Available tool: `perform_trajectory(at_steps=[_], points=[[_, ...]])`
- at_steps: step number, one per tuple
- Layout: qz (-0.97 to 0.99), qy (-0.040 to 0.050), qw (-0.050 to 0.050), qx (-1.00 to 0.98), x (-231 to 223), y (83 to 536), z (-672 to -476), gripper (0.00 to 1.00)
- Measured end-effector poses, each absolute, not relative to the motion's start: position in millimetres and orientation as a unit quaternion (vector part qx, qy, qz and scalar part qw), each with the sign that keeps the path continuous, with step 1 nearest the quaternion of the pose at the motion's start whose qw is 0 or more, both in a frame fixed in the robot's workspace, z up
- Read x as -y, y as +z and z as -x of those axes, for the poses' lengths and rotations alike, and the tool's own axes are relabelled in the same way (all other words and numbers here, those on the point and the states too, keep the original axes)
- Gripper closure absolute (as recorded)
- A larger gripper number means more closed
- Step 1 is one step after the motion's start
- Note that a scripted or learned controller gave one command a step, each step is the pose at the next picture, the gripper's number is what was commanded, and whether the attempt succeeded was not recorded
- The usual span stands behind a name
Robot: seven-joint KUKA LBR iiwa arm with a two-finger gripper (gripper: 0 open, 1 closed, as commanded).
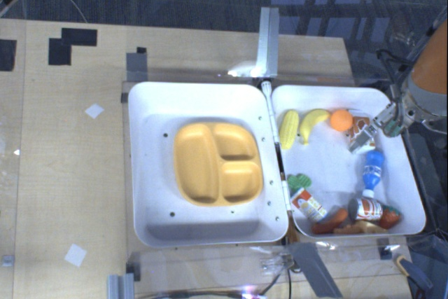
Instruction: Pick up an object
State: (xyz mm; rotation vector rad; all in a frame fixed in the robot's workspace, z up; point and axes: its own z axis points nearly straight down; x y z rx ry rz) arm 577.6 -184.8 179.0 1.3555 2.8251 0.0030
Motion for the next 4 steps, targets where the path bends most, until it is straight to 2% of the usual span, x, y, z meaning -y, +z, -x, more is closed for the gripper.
perform_trajectory(at_steps=[1,2,3,4], points=[[-0.443,0.0031,0.021,-0.896,205.5,114.8,-611.5,0.0],[-0.405,0.0011,0.01,-0.914,199.8,124.9,-633.2,0.0],[-0.273,-0.0002,0.006,-0.962,200.7,177.8,-583.1,0.0],[-0.345,0.0014,0.018,-0.938,206.5,116.4,-587.5,0.0]])
